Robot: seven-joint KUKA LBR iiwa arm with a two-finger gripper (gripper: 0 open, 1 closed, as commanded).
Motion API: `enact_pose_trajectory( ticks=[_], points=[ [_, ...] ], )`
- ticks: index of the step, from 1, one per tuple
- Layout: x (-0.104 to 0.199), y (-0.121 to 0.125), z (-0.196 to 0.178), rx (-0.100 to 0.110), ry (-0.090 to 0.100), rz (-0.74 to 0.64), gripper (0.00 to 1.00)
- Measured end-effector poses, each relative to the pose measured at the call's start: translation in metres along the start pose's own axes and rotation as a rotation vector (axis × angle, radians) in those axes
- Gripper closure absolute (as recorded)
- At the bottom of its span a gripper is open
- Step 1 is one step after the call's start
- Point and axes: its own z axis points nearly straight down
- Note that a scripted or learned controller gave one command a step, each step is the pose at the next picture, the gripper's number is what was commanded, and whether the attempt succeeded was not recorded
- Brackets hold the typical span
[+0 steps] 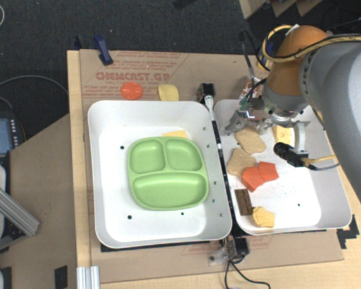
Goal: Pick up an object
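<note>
In the right bin (325,212) lie several toy food pieces: a tan round piece (251,141), a tan slab (239,161), an orange-red piece (260,174), a brown bar (243,201) and a yellow chunk (264,217). My gripper (248,118) hangs low over the far left corner of that bin, just above the tan round piece. The orange band (292,53) and grey arm (343,95) reach in from the right and hide the bin's far right part.
The left bin (102,179) holds a green divided plate (167,172) with a pale yellow slice (175,134) behind it. On the cardboard beyond the bins sit an orange piece (131,91), a yellow piece (168,93) and a blue clip (102,49).
</note>
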Motion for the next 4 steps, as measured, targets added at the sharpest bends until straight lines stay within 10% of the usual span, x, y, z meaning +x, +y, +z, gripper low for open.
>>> enact_pose_trajectory(
  ticks=[3,4],
  points=[
    [-0.005,0.015,0.000,0.003,-0.001,0.004,0.00],
    [-0.006,-0.014,0.000,0.012,0.000,0.007,0.00]
  ],
)
